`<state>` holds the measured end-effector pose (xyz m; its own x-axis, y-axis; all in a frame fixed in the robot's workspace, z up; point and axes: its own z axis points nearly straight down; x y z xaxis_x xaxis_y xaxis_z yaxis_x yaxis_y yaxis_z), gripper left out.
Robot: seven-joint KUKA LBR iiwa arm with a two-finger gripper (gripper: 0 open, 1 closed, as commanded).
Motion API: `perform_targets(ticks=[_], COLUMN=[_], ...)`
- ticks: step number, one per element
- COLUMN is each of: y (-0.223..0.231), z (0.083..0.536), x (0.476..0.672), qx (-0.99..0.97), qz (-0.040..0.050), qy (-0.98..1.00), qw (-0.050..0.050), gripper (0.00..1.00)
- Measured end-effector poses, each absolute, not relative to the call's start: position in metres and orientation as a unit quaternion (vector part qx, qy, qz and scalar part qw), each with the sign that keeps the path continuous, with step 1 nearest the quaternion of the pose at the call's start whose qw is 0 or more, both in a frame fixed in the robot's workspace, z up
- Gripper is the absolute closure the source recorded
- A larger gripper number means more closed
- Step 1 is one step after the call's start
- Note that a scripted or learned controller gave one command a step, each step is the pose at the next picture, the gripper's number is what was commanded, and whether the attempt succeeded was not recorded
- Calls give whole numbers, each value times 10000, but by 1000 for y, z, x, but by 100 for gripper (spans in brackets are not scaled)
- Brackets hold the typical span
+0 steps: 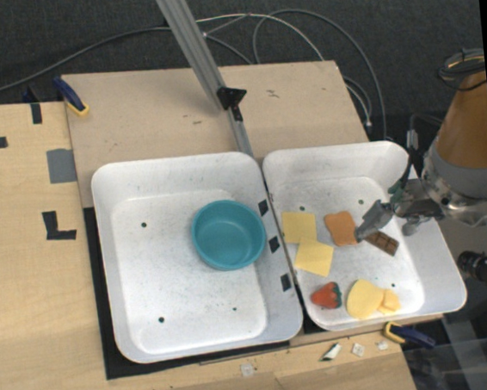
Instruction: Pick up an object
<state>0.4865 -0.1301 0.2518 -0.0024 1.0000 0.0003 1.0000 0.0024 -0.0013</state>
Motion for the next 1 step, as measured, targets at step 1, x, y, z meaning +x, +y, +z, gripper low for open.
perform_targets(ticks=[1], y=[-130], z=[252], x=[486], qx=[-7064], qz=[4], qy=[-7078], qw=[7], gripper=[0])
